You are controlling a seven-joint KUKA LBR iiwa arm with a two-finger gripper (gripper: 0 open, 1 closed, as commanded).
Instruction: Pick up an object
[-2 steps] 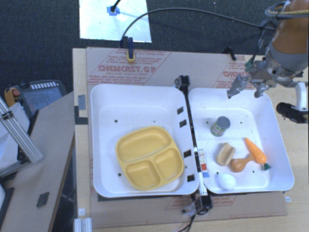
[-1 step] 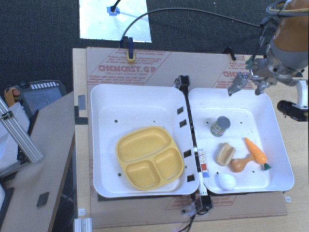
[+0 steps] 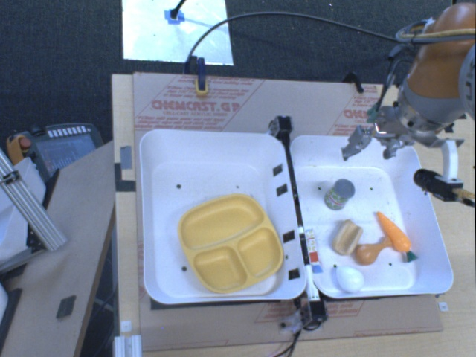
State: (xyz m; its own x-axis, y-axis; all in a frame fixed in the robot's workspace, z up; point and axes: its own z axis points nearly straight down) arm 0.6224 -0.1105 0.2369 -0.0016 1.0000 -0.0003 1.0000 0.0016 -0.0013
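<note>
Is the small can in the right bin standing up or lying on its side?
Standing up. The can shows its round grey top to the camera, with the side wall below it, apart from the other things in the right bin.

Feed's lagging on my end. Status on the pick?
Tool open, above right bin's far edge, holding nothing. Can, carrot, egg untouched in bin. Nothing blocking the can.
</note>
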